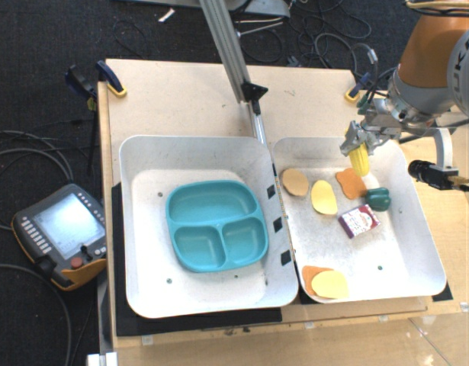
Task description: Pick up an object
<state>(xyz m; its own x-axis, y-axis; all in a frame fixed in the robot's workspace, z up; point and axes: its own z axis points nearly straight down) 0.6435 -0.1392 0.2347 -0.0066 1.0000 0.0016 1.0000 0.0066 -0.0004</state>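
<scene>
- While the yellow corn-like piece (pixel 359 159) hangs between the fingers of the pincer (pixel 357 148), closed on it above the right bin (pixel 417 227), the lift looks underway.
- Next, I judge, comes a steady rise without slipping.
- Nearby lie an orange piece (pixel 350 182) and a purple carton (pixel 358 221).
- A teal tray (pixel 216 225) fills the left bin (pixel 135 174) on the desk (pixel 181 97); cables (pixel 310 29) cross the dark floor.

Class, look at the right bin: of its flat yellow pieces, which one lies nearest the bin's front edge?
The round yellow piece at the front left corner of the right white bin, overlapping an orange piece. The other, a yellow oval piece, lies mid-bin.
</scene>
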